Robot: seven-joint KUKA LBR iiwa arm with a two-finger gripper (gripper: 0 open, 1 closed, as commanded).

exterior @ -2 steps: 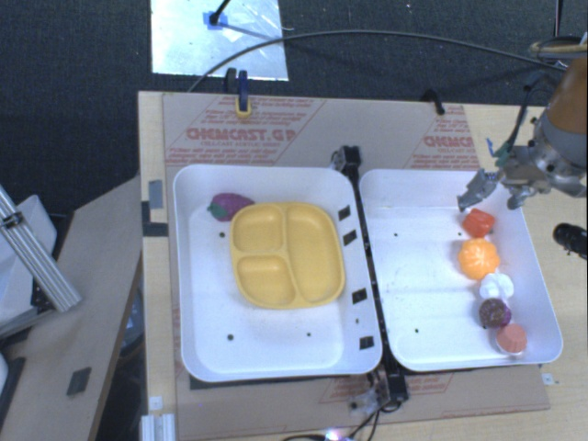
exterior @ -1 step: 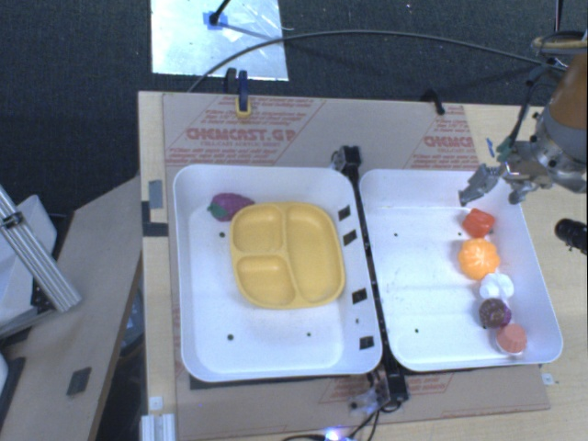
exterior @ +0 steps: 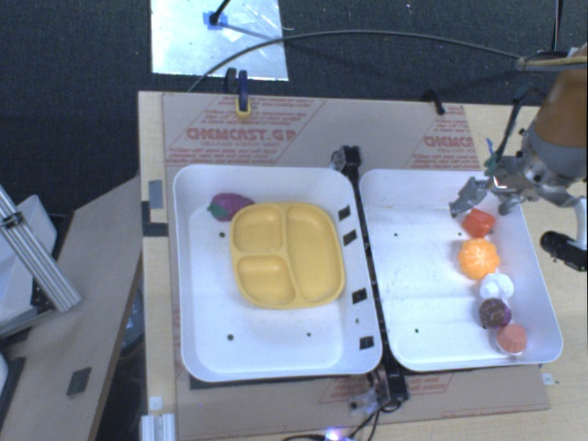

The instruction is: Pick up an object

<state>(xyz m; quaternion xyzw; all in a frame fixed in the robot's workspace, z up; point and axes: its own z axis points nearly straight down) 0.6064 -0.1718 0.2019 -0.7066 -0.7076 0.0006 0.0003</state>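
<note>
Lining bench: printed brown board; dark carpet beyond, foil square.

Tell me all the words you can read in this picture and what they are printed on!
"CHEMCAST GP": red letters on the brown protective sheet behind the left bin.
The same red print repeats on the sheet behind the right bin, slanted and too blurred to read fully.
Nothing is written on the yellow divided plate, the toy foods or the end effector.
</note>
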